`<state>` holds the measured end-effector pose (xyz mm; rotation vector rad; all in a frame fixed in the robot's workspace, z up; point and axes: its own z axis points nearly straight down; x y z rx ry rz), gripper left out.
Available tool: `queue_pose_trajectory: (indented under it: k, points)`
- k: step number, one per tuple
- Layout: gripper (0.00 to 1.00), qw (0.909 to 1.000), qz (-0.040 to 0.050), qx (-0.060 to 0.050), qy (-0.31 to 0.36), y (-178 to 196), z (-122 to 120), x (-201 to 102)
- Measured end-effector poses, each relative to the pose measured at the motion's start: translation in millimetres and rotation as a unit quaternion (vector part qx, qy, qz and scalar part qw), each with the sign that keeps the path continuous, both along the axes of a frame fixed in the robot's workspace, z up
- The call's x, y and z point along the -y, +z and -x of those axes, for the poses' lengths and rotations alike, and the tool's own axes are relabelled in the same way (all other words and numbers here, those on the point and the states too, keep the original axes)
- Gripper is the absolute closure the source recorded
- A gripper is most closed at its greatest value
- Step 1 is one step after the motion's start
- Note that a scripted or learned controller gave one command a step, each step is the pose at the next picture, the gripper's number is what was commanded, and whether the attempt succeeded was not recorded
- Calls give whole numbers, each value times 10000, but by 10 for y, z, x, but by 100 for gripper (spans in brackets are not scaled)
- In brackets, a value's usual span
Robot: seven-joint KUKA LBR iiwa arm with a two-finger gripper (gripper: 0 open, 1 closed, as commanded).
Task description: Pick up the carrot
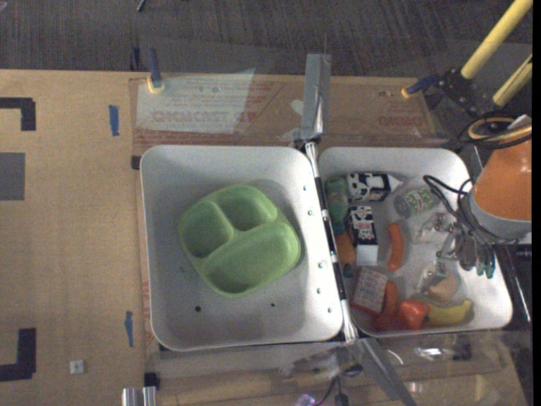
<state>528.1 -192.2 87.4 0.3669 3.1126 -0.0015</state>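
Hanging over the right side of the right bin (489, 309), the arm's orange band (505, 189) and grey wrist show at the view's right edge, with black cables looping off toward the bin's middle. The tool (467, 252) sits low above the bin's right half, a blur of metal and cable; whether it is released or clenched cannot be told, and nothing is seen between its tips. The carrot (395, 246) lies near the middle of the right bin, a short orange stick roughly upright in the view, well left of the tool and apart from it. Just left of the carrot stands a small black-and-white carton (363, 224), with a second cow-patterned carton (368, 183) above it near the bin's top wall. A green can (337, 195) lies against the left wall. Lower down sit a red-labelled packet (369, 288), a red pepper (412, 312) and a banana (449, 313) along the bottom wall. The left bin (169, 311) holds a green divided plate (239, 239), tilted in the view. Both bins rest on the tan table (68, 252), which carries blue tape marks.
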Motion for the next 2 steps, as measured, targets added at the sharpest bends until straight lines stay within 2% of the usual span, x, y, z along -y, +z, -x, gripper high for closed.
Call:
queue_pose_trajectory:
  k: [1, 2]
  points:
    - [0, 9998, 3, -2, 217, 800, 258, 317]
    - [0, 9998, 0, -6, 216, 796, 261, 315]
